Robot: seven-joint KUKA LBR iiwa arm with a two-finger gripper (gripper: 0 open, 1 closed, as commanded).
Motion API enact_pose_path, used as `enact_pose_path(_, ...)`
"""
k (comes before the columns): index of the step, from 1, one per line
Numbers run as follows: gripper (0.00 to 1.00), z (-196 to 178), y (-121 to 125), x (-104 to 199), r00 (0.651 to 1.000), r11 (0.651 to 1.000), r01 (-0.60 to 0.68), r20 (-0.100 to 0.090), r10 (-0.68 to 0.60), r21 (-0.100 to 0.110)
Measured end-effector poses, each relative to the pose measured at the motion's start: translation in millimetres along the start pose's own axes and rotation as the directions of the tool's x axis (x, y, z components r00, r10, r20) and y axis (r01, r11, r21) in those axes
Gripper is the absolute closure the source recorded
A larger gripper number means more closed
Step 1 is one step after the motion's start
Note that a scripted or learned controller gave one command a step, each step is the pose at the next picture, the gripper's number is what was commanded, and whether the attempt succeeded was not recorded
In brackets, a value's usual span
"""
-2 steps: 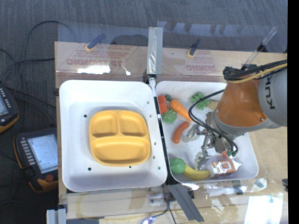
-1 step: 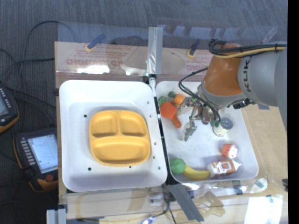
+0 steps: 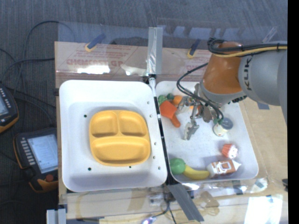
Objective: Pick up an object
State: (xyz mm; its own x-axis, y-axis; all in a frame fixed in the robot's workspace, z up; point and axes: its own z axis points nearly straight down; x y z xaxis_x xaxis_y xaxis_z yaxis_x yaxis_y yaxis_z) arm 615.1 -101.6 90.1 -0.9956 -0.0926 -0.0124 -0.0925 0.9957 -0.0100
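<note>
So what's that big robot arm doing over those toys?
The grey and orange robot arm is reaching into the right bin, trying to pick something up. Its gripper hangs over the bin floor beside an orange toy, with nothing between its fingers. A banana, a green ball and a small carton lie by the near edge. The left bin holds a yellow tray.

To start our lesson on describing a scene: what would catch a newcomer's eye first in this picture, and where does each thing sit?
The yellow divided tray stands out, lying in the middle of the left bin. Next comes the grey arm with its orange band, reaching in from the right so that the gripper hangs over the right bin. Small toys line that bin's edges: an orange piece at the upper left, a banana along the near edge.
</note>
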Motion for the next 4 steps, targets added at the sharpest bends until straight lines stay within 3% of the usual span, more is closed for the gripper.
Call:
enact_pose_path(1, 0.0, 1, -1, -30, 1.0, 1.0, -0.029, -0.003, 0.029, -0.005)
enact_pose_path(2, 0.0, 0, -49, 36, 0.993, 0.993, 0.118, 0.002, -0.118, -0.005)
enact_pose_path(3, 0.0, 1, 5, -38, 0.996, 0.996, -0.09, 0.001, 0.09, -0.008)
enact_pose_path(4, 0.0, 3, 3, -51, 0.997, 0.998, -0.068, -0.036, 0.067, -0.01)
